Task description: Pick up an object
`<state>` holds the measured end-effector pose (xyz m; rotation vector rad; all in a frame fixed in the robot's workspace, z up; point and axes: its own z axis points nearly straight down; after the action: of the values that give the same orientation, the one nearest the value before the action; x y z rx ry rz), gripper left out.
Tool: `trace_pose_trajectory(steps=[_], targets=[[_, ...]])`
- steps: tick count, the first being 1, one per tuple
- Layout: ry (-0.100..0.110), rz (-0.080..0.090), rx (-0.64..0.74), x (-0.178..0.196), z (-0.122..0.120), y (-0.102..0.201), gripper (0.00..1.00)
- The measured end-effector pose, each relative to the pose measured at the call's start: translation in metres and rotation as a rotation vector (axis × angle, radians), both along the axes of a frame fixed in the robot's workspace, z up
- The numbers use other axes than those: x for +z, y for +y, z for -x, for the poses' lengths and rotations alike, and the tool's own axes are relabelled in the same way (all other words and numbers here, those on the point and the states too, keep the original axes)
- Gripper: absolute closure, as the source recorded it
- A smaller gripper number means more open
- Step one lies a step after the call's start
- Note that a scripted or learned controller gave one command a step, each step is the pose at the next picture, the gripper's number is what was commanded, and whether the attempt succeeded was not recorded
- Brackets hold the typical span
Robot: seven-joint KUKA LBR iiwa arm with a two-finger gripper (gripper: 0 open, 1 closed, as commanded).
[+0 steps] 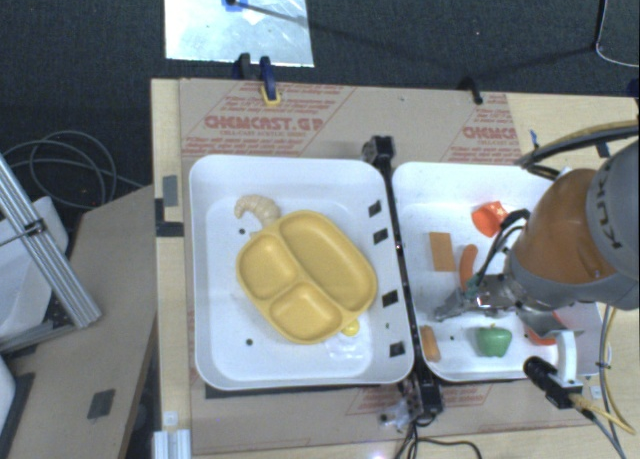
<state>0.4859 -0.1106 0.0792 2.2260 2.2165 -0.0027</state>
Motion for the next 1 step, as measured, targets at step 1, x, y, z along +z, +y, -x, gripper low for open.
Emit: trace_pose_trajectory(steps=[1], targets=[[-0.017, -0.004, 0.017, 0.1429, -0.0041, 0.0695, 0.0]])
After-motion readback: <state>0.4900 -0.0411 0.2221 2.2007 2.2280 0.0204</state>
